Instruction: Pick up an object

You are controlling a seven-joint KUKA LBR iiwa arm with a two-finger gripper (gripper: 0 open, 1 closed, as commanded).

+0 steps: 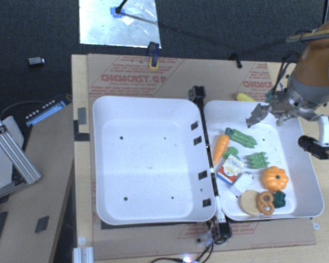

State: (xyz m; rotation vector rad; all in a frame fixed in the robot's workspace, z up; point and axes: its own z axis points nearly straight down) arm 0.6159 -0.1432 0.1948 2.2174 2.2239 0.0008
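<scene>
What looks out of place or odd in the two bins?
One thing: a yellow object lies at the far rim of the right bin, apart from the carrot, pumpkin and other toy food clustered inside. Nothing looks spilled or damaged.

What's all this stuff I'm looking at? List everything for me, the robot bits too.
left bin: one, white, left half of the bench
right bin: one, white, right half of the bench
carrot: one, orange, right bin, near its left wall
green pod: one, green, right bin, right of the carrot
leafy piece: one, green, middle of the right bin
small box: one, red and white, below the carrot
pumpkin: one, orange, lower right bin
pretzel: one, brown, near the front rim
yellow item: one, yellow, beyond the right bin's far rim
arm: one, grey with orange band, upper right
gripper: one, grey, above the right bin's far end
</scene>
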